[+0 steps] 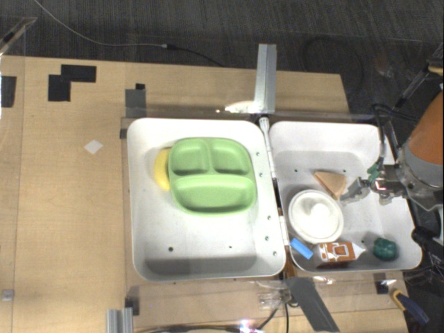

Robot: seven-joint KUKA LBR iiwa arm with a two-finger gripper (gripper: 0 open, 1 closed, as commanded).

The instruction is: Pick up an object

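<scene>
The likeliest target is the tan wedge (331, 182), which lies flat on the floor of the right bin (326, 136), just up and right of the white bowl (316, 215). The claw (355, 190) hangs just beside the wedge on its right; I cannot tell how it is set, and nothing shows inside it.

The wedge is low and slanted, so a close from the side could skid it toward the bowl rather than trap it. Coming down short would land on bare bin floor.

The other candidates sit crowded along the bin's near wall: a blue piece (300, 248), a brown-and-white carton (338, 252) and a dark green lump (385, 249), where the wall could block the claw.

The left bin (201, 255) holds a green divided tray (211, 174) over a yellow item (161, 169), both on the surface (62, 207).
</scene>
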